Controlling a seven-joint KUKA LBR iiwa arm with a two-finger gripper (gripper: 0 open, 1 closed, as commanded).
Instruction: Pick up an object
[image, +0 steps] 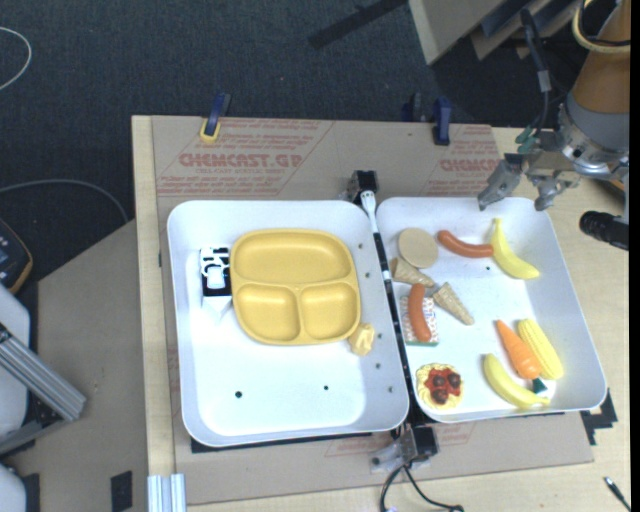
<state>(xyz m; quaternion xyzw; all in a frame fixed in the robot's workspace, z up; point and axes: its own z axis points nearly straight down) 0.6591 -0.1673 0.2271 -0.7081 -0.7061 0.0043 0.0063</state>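
The claw (520, 186) hangs at the far rim of the right bin (575, 330), its two fingers spread wide and holding nothing. Just below it lies a smooth yellow banana (512, 256), seemingly plastic, long axis running away from the claw; a glossy sausage (464, 243) lies beside it.

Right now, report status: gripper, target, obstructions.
Gripper open, above right bin's far edge, holding nothing. Nearest item: banana. Nothing between.

Two white bins (195, 300) on a cardboard-topped bench (300, 150), clamps (212, 120) along its far edge.
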